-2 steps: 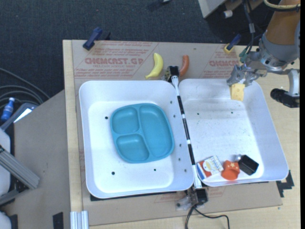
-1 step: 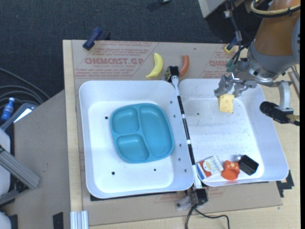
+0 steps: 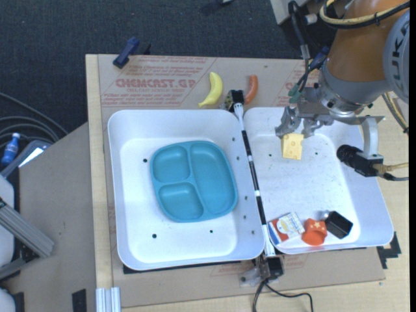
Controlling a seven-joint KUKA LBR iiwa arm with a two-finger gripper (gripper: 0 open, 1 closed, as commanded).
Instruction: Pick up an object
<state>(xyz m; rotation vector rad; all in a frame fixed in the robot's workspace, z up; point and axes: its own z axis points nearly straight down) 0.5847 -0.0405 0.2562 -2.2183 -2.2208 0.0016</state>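
A yellow cheese wedge with holes (image 3: 292,148) is in the upper part of the right bin (image 3: 364,200). My gripper (image 3: 294,132) is directly over it, and the wedge's top edge sits between the two fingers, which are closed on it. In the near corner of the same bin lie a red and white carton (image 3: 286,227), a small orange-red toy (image 3: 314,233) and a black block (image 3: 338,224). The left bin (image 3: 130,213) holds a blue divided plate (image 3: 194,181).
A toy banana (image 3: 212,90) and an orange sausage-shaped toy (image 3: 251,88) lie on the bench behind the bins. A blue clip (image 3: 126,52) sits at the bench's far left corner. A black fitting (image 3: 356,158) juts over the right bin's right side.
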